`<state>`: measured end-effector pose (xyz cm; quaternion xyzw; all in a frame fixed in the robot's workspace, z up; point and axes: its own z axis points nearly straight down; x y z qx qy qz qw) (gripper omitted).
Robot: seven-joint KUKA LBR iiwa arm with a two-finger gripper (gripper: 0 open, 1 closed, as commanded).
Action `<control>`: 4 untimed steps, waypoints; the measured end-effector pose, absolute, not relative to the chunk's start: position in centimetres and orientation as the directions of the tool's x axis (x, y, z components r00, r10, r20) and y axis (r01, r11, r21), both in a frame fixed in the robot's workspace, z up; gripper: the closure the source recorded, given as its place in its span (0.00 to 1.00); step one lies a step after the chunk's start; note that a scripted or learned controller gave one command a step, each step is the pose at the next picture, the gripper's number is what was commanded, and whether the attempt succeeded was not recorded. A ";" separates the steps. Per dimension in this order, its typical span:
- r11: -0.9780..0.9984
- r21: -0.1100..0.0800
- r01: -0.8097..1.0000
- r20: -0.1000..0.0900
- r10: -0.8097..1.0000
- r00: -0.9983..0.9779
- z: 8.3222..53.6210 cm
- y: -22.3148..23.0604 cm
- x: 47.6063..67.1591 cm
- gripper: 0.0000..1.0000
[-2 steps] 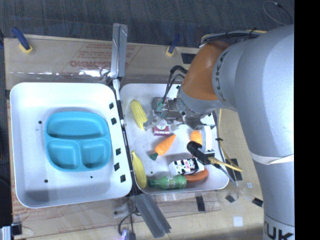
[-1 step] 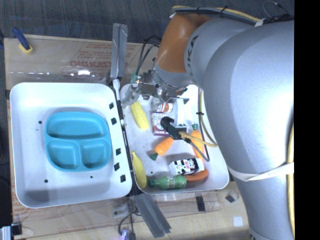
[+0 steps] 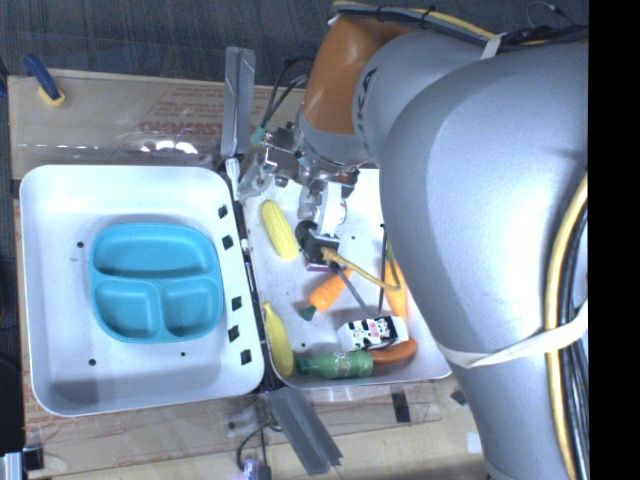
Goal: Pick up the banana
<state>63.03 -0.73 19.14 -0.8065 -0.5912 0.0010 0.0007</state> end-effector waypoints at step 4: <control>-0.132 -0.001 0.991 -0.001 0.991 0.132 19.2 -1.3 65.7 0.00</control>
